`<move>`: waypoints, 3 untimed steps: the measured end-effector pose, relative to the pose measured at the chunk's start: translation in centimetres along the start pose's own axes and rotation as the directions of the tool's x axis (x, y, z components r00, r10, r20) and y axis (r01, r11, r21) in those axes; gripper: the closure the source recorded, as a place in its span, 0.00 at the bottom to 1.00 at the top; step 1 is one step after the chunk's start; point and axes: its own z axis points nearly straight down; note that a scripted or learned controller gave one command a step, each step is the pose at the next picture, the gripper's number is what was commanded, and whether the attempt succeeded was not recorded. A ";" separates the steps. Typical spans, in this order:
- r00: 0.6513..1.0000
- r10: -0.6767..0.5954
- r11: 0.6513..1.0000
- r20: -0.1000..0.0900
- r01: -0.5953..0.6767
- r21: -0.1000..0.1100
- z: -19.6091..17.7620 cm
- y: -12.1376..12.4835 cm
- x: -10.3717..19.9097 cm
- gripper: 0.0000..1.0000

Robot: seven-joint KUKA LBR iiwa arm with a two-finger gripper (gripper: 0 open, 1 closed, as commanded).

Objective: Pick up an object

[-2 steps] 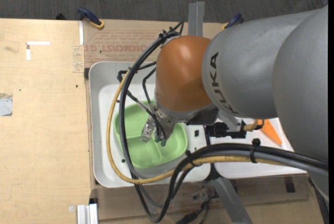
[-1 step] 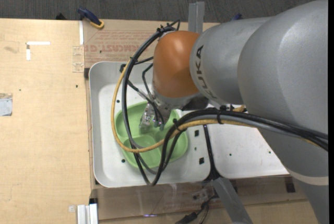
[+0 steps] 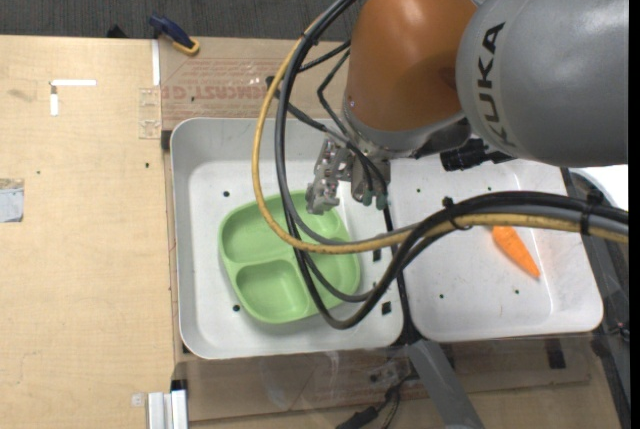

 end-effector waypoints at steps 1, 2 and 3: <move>0.918 -0.396 0.918 0.000 0.396 -0.001 -0.4 4.8 2.8 1.00; 0.540 -0.842 0.540 0.002 0.842 -0.003 -6.3 2.3 6.4 1.00; 0.375 -0.927 0.375 -0.001 0.927 -0.004 0.4 -6.1 5.9 1.00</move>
